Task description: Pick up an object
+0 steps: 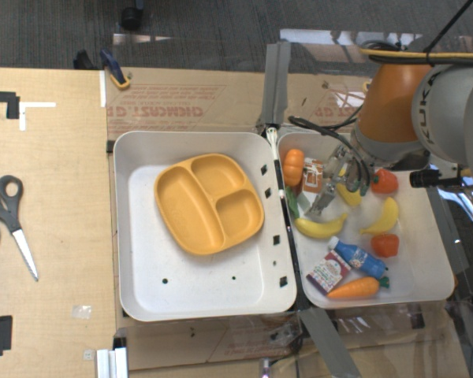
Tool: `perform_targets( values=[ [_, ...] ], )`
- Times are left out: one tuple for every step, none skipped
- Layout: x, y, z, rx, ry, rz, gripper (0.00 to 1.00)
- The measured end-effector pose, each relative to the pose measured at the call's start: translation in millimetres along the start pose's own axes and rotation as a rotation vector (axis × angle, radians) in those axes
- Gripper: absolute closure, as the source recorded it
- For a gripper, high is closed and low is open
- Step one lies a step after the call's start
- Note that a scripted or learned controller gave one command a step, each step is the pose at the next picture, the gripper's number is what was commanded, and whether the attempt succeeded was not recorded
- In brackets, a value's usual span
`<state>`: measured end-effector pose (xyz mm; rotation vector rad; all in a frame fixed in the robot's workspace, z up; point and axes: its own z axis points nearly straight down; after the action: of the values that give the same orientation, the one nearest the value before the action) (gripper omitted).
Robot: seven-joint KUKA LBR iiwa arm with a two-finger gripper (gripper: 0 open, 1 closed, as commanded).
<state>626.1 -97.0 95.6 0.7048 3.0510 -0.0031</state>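
Observation:
My gripper (332,194) hangs low over the back middle of the right bin (437,235), on the grey arm with the orange band. It is right beside a small red and white box (311,176) and just above a yellow banana (322,227). A small yellow piece (349,194) lies against the gripper's right side; I cannot tell if it is held. An orange fruit (292,166) sits to the left of the box. A second banana (382,217), a red tomato (385,181) and another red item (385,245) lie to the right.
At the bin's front lie a blue bottle (361,259), a carrot (353,289) and a small carton (325,274). The left bin (134,235) holds a yellow divided plate (210,201). Scissors (14,223) lie on the bench at far left.

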Motion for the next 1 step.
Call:
perform_targets(
  values=[
    [9.7,-1.6,2.6,0.001,0.007,0.106,0.0]
  ],
)
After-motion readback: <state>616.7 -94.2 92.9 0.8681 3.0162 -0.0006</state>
